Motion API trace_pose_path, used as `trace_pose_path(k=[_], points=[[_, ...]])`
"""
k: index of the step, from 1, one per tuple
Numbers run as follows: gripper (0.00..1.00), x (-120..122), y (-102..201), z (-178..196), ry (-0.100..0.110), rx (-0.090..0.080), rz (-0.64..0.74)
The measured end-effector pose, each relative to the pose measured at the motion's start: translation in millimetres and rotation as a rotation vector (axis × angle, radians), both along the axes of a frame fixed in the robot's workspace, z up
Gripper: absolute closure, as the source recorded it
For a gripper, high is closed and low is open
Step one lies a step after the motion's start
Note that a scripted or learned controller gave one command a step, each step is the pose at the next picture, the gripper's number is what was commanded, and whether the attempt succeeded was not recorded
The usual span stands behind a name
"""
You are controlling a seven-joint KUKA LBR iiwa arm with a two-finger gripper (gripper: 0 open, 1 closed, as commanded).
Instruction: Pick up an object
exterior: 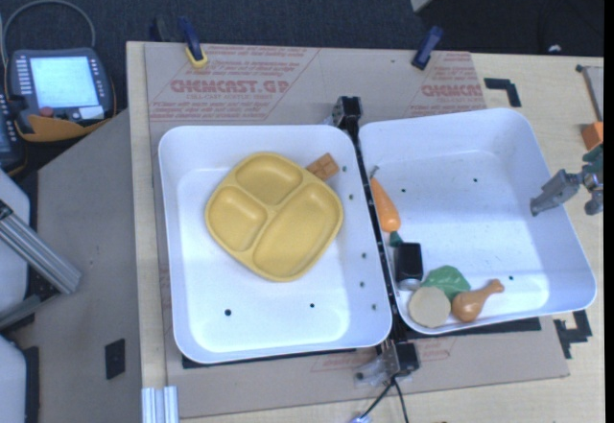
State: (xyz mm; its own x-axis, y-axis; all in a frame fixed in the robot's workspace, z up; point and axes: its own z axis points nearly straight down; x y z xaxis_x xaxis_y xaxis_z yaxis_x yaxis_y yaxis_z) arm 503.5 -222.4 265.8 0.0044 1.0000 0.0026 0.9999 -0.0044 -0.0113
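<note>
On the bench, from largest to smallest:

Bench: two shallow white bins are set side by side on a cardboard sheet, touching along the middle divider.

Left bin: a yellow divided plate lies flat near its middle, with a small brown block just at the plate's upper right edge. The plate is judged too broad and flat for a two-finger pinch.

Right bin: the likelier targets are gathered along its left wall and lower left corner; the remaining floor is bare.

Gripper: seen at the right rim of the right bin, well apart from every object. Nothing is seen between the fingers; whether they are spread or pressed together cannot be told at this edge of the view.

Green piece: lies touching the round cream slice and the drumstick, so a clean grasp is judged hard.

Drumstick: lies in the lower left of the right bin, its thin shank pointing up and right, away from the cluster. It is judged the best pick; the shank should be straddled crosswise.

Carrot: lies close along the left wall. A finger may be blocked by the wall, so a grasp across its width from the open side is advised.

Black block: sits just beside the left wall, below the carrot.

Step in hand: the approach is not yet made. The arm should be carried leftward across the bin, lowered straight over one isolated object, and closed only once that object is between the fingers.
</note>
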Motion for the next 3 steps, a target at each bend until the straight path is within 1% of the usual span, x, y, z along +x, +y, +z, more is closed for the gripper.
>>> trace_pose_path(k=[1, 2, 3], points=[[0.00, 2.5, 0.8, 6.1, -0.012, -0.004, 0.004], [0.00, -5.7, 7.4, -49.3, -0.006, 0.000, 0.004], [0.00, -4.3, 18.5, -104.0, -0.004, 0.001, 0.005]])
